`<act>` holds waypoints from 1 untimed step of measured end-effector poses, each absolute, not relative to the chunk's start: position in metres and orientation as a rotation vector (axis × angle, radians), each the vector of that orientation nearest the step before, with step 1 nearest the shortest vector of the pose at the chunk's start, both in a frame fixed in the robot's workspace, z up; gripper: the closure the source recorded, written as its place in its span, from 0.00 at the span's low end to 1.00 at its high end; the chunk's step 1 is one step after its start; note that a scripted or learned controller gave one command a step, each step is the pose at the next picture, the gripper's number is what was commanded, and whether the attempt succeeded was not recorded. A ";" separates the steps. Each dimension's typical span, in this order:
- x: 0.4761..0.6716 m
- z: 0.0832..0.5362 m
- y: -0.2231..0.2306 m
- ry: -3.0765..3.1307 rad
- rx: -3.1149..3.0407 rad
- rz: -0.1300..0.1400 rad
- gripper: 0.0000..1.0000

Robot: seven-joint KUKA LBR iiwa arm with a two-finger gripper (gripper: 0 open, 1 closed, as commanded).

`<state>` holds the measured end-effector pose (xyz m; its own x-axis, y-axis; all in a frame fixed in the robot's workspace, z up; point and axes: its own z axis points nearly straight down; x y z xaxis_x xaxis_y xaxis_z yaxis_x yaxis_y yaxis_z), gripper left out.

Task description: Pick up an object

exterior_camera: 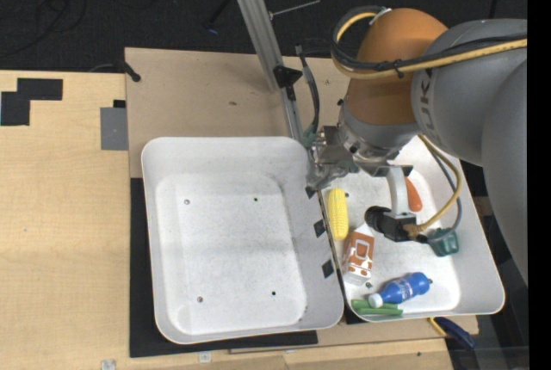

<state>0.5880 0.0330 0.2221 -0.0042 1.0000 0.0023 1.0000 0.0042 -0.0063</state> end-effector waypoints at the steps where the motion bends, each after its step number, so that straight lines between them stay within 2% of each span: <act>1: 0.587 0.222 0.085 -2.224 -2.214 0.002 1.00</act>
